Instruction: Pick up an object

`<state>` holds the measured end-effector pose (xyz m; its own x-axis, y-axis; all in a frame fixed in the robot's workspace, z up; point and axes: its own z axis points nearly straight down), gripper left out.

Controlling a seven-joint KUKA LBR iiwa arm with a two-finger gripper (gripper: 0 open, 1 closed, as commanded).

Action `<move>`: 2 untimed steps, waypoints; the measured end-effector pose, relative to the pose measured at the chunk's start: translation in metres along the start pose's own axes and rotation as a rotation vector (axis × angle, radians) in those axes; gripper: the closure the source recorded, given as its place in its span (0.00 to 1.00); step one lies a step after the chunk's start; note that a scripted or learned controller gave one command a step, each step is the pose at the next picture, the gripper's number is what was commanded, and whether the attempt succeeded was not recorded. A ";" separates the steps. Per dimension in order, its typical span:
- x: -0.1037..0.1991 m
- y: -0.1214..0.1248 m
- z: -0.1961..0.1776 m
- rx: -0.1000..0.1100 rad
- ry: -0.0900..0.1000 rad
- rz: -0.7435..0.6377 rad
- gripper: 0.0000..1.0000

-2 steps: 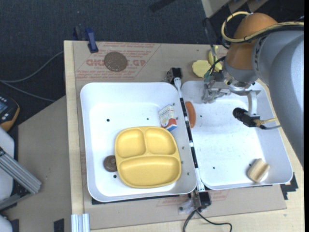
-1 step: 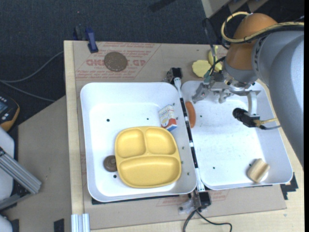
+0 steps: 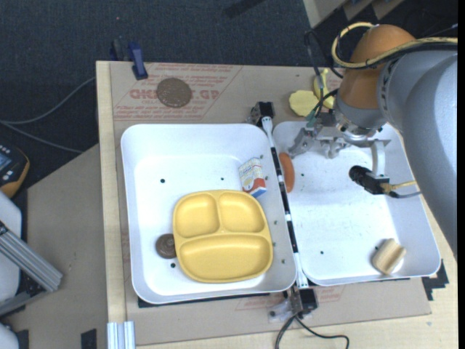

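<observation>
My gripper (image 3: 336, 144) hangs over the far left part of the right bin (image 3: 349, 224), below the arm's orange band (image 3: 367, 64). An orange-red oblong object (image 3: 287, 173) lies against that bin's left wall, just left of and slightly nearer than the gripper. A tan block (image 3: 387, 256) rests in the bin's near right corner. In the left bin (image 3: 145, 158) sit a yellow divided plate (image 3: 220, 235), a small white, red and blue carton (image 3: 252, 176) and a brown round piece (image 3: 166, 246).
A yellow object (image 3: 304, 102) lies on the bench behind the right bin. A brown disc (image 3: 174, 91) and a blue clip (image 3: 136, 58) sit at the bench's far left. A black part with a cable (image 3: 367, 179) hangs from the arm over the right bin.
</observation>
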<state>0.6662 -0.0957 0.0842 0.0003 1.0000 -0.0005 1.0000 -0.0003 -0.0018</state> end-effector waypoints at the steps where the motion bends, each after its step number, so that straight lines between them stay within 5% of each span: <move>1: 0.004 0.000 -0.001 -0.001 0.000 -0.001 0.00; 2: 0.004 0.001 -0.012 -0.004 -0.001 -0.002 1.00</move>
<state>0.6674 -0.0914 0.0961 -0.0015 1.0000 -0.0017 1.0000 0.0015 0.0026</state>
